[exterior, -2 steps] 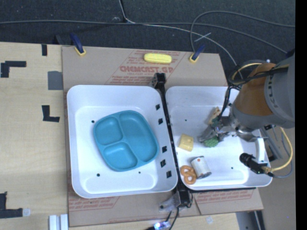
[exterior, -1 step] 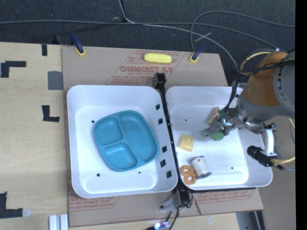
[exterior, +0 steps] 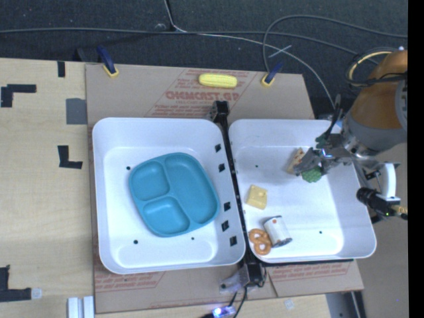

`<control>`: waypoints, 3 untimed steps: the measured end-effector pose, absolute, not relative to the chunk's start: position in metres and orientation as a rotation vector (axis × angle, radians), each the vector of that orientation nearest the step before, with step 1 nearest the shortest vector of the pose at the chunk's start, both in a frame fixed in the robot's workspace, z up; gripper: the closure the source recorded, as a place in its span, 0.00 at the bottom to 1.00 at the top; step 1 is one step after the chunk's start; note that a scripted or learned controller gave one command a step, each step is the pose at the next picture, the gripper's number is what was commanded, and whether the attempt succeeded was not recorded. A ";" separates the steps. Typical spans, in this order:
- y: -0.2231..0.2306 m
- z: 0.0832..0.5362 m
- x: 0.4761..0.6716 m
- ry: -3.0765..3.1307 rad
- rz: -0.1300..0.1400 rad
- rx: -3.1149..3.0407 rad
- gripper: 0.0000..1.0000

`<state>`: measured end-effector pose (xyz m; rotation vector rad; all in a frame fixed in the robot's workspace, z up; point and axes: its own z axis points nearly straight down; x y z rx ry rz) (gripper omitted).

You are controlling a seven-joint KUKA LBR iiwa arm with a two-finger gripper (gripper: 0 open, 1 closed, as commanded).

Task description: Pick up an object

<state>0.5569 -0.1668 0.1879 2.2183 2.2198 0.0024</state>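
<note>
The arm (exterior: 374, 114) reaches in low over the right bin (exterior: 344, 240); its gripper (exterior: 310, 165) is clamped on a small green, leafy-looking toy (exterior: 312, 174) between its fingers.

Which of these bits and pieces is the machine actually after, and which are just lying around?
In play, in the right bin beside the pincer:
green item
tan piece
yellow block
pretzel
small white can

Just lying about:
blue divided plate in the left bin
yellow corn cob on the cardboard behind the bins
</note>
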 end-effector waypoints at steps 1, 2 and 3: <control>-0.161 0.250 0.555 2.220 0.005 2.215 1.00; -0.161 0.286 0.556 2.221 0.002 2.218 1.00; -0.100 0.277 0.571 2.229 -0.001 2.215 1.00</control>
